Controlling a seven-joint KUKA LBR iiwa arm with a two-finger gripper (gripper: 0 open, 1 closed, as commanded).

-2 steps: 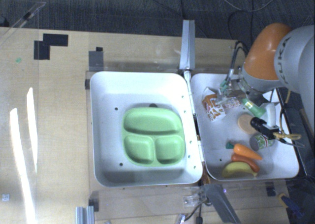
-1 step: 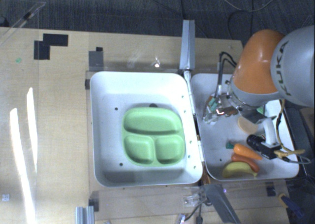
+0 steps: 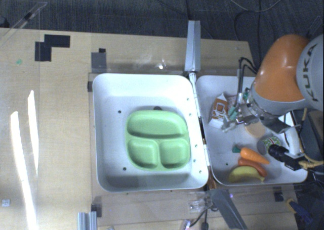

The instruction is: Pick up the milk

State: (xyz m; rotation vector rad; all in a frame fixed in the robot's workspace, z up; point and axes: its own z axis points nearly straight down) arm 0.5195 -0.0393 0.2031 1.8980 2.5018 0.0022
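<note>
My grey arm (image 3: 288,80) with its orange band reaches over the right bin (image 3: 215,171). The left bin (image 3: 106,138) holds a green three-compartment tray (image 3: 157,139). My gripper (image 3: 238,115) hangs low in the right bin, just beside the small brown-and-white milk carton (image 3: 219,107); whether it grips, I cannot tell. Nearer the front lie a carrot (image 3: 252,156) and a banana (image 3: 245,174), touching.

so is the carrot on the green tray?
No, the carrot lies in the right bin beside the banana; the green tray sits in the left bin.
</note>
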